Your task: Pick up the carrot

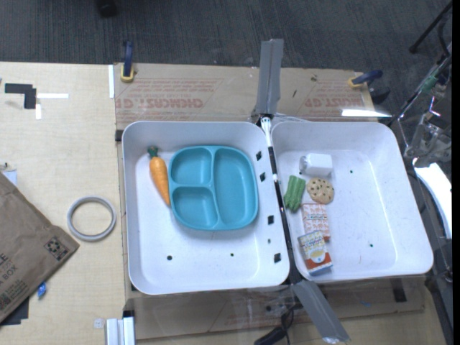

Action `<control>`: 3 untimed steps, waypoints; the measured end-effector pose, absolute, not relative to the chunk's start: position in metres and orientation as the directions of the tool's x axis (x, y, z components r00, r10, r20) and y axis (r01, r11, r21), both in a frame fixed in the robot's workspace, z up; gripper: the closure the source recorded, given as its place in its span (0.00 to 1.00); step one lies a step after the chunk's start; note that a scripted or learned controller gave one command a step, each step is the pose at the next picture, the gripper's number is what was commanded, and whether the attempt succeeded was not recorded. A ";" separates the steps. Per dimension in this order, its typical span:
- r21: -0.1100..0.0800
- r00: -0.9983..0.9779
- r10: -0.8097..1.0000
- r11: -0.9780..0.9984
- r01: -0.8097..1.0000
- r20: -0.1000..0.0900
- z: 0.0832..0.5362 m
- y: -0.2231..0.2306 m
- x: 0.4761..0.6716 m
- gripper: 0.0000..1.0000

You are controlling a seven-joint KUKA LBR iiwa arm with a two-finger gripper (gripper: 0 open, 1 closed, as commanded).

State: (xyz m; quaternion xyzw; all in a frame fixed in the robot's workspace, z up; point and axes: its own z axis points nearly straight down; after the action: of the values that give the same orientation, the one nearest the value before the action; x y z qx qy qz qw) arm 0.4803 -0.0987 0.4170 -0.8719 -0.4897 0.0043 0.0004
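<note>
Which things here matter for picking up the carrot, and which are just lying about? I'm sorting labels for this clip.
For the job:
carrot, in the left bin, beside the blue plate

Lying about:
blue plate
green pod
cookie
white block
two small cartons
tape ring

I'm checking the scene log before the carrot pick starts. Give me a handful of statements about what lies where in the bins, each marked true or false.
1. The carrot lies in the left bin. True.
2. The carrot rests inside the blue divided plate. False: it lies on the bin floor beside the plate's left edge.
3. The cookie is in the right bin. True.
4. The plate has two compartments. False: it has three.
5. The tape roll sits in the left bin. False: it lies on the bench, left of that bin.
</note>
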 end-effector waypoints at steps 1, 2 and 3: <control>-0.007 0.152 0.988 -0.152 0.988 -0.003 0.426 -0.171 0.516 1.00; -0.006 0.040 0.999 -0.040 0.999 -0.002 0.435 -0.212 0.518 1.00; -0.007 -0.239 0.971 0.239 0.971 0.002 0.438 -0.214 0.504 1.00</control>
State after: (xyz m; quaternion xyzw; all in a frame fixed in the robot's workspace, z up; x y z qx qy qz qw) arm 0.5041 -0.2140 0.4384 -0.6168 -0.7871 0.0023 0.0028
